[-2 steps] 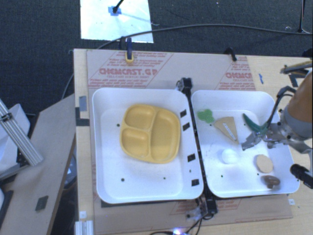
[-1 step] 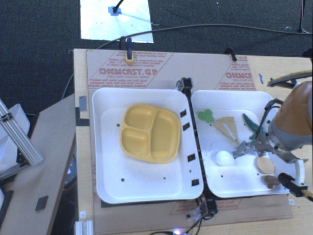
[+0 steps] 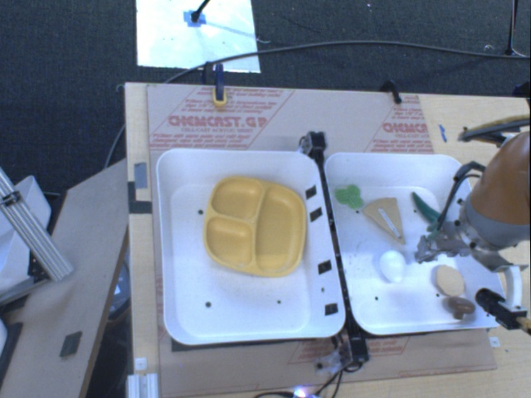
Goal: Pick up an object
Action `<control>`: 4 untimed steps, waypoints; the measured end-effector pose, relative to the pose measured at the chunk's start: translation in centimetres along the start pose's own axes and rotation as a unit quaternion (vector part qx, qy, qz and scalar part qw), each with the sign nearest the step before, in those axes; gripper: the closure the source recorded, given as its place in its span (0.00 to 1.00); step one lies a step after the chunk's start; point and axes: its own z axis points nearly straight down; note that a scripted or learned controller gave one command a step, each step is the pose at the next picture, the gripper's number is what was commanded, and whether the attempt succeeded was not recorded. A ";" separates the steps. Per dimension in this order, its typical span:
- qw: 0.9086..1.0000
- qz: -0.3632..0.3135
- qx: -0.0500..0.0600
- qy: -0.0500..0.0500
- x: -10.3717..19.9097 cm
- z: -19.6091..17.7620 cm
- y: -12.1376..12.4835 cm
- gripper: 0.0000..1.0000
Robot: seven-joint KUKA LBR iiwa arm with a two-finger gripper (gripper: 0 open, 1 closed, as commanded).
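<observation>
Gripper (image 3: 431,247) position is found over the right bin (image 3: 365,322), near its right edge; whether it is wide or narrow cannot be told. A white egg (image 3: 392,264) lies just beside it, toward the bin's centre; a tan piece (image 3: 449,281) lies nearer the front edge.

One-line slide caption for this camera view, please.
Gripper hovers over right bin beside white egg; yellow tray in left bin.
</observation>
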 end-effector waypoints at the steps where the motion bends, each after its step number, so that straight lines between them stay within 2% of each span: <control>1: 1.000 -0.002 -0.002 -0.001 0.1 -6.2 -0.4 1.00; 2: 1.000 -0.002 -0.002 -0.001 0.0 -11.2 -0.1 1.00; 3: 1.000 -0.005 0.000 0.001 5.3 -10.4 1.6 1.00; 4: 1.000 -0.005 0.000 0.001 10.6 -11.5 3.1 1.00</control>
